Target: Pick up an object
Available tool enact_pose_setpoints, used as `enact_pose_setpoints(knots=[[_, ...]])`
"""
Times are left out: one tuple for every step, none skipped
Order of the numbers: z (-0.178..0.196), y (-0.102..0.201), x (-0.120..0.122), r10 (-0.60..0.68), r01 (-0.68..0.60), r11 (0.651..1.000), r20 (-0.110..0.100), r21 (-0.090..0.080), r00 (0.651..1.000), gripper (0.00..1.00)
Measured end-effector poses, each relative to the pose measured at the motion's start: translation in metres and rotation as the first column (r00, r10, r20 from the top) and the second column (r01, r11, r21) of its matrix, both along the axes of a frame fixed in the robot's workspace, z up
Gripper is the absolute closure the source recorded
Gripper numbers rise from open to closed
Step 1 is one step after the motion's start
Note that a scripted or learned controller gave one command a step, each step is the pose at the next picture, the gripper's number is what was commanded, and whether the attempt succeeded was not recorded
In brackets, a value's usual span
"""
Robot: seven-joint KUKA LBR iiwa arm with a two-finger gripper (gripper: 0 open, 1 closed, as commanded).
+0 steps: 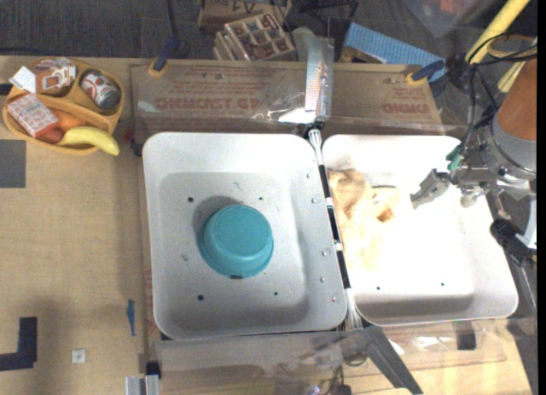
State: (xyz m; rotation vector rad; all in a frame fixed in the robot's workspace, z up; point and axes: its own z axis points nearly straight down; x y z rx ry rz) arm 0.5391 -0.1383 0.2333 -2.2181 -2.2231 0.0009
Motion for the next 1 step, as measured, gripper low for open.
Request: enact_pose_setpoints(knots=[[-0.1381, 0.0229, 0.0129, 0.055, -0.055, 0.998, 0.003, -0.001, 0.998, 0.00]])
